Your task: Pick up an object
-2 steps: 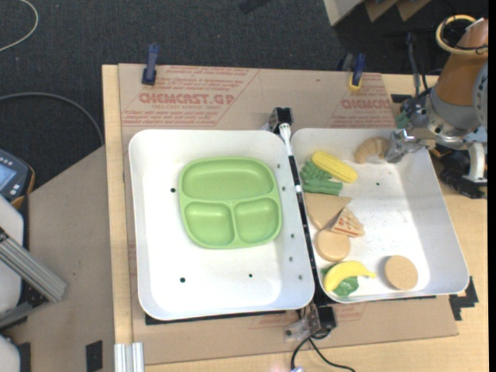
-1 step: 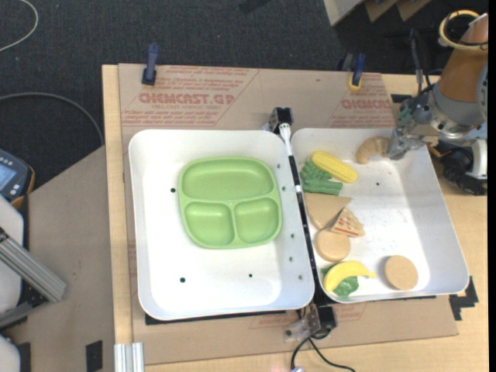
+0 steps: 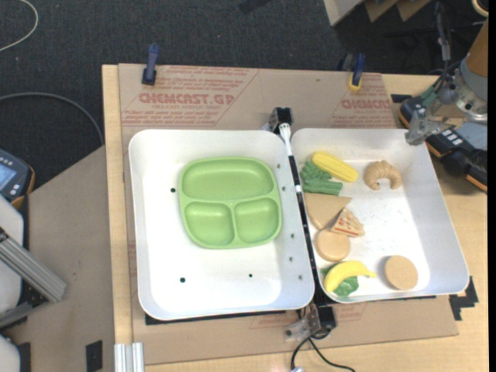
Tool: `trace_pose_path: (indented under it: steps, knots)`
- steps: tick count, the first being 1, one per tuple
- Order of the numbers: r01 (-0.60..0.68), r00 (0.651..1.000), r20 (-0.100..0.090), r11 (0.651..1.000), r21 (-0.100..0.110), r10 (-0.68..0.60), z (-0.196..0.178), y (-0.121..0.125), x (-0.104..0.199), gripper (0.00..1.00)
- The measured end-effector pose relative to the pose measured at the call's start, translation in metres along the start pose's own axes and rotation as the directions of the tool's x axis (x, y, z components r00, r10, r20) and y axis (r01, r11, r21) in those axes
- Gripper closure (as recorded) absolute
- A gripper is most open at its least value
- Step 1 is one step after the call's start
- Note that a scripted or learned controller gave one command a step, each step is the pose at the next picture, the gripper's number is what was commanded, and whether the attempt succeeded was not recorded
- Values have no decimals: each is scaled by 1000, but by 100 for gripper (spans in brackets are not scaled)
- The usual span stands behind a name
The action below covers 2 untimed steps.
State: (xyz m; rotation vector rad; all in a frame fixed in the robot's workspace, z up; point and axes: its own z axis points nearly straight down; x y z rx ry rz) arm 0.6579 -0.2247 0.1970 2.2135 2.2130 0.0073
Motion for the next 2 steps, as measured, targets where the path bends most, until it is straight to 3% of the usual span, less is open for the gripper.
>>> trace_pose_path:
  steps: [1,2]
  knots:
    - [6,1000,-10,1000,15,-6,-10,-83,94,100]
    - [-3,1000,-3,1000,16,3,78,-47,39,100]
